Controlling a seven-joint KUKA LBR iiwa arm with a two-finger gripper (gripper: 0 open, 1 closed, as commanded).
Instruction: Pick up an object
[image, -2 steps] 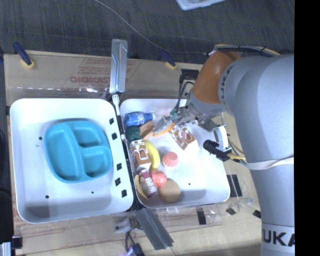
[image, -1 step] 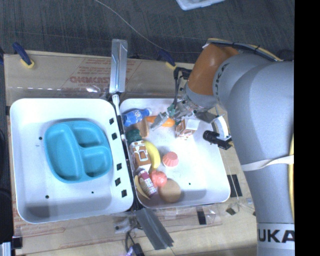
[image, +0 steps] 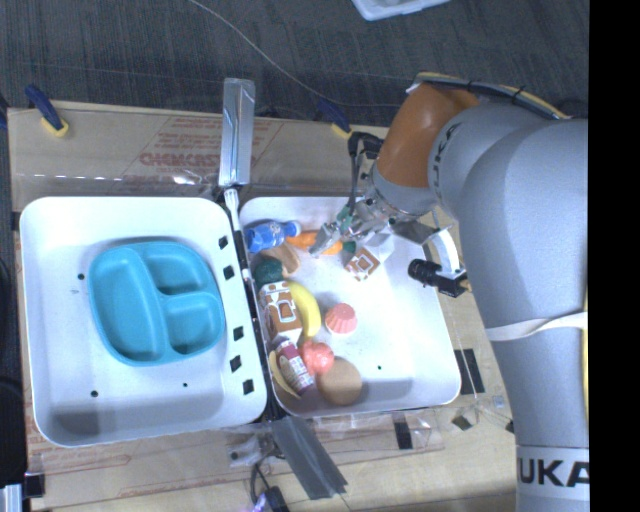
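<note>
From above, my gripper (image: 345, 232) hangs low over the far end of the right bin (image: 425, 335), my grey arm (image: 510, 200) coming in from the right with its orange band (image: 415, 135) just behind my wrist. I cannot tell how wide my jaws stand; the tips blur into the clutter under them.

Right at my tips lies an orange piece (image: 320, 240), carrot-like; whether I touch it I cannot tell. Just to its left is a blue bottle (image: 265, 236), lying on its side. Just below and to the right of my tips sits a small brown-and-white box (image: 362, 263), on the bin floor, apart from me.

Further toward the near end, along the bin's left wall, lies a pile: a dark green lump (image: 268, 271), a brown jar (image: 281, 307) with a banana (image: 310, 310) beside it, a pink cupcake (image: 341, 319) a little to the right, then a pink ball (image: 318, 357), a dark can (image: 292, 365) and a tan round thing (image: 341, 380) crowded in the near corner.

Well to my left, across the divider (image: 240, 290), the left bin (image: 60, 380) bears a blue tray (image: 155, 300) with compartments.
</note>
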